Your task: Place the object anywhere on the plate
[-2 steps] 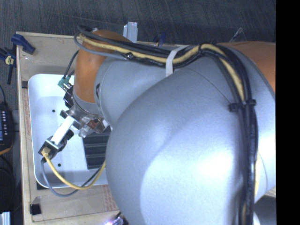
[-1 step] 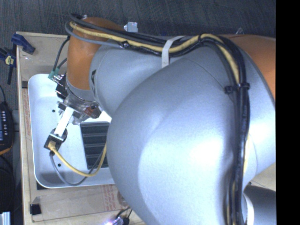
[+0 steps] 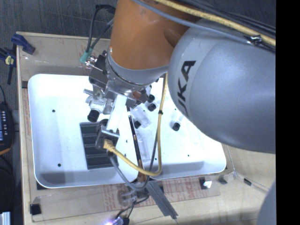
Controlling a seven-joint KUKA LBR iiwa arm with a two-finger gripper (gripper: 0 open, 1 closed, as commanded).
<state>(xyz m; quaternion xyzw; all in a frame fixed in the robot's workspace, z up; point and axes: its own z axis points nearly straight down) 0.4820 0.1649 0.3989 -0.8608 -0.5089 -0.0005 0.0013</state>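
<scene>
Whether the gripper is spread or closed cannot be told. It hangs over the middle of the white bin. Just beside it, toward the bin's near edge, a dark ribbed slab lies flat on the bin floor, partly hidden by the arm.

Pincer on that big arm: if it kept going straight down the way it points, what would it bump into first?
Probably the dark ribbed slab lying in the left white bin, just below it; how high it hangs above is unclear.
</scene>
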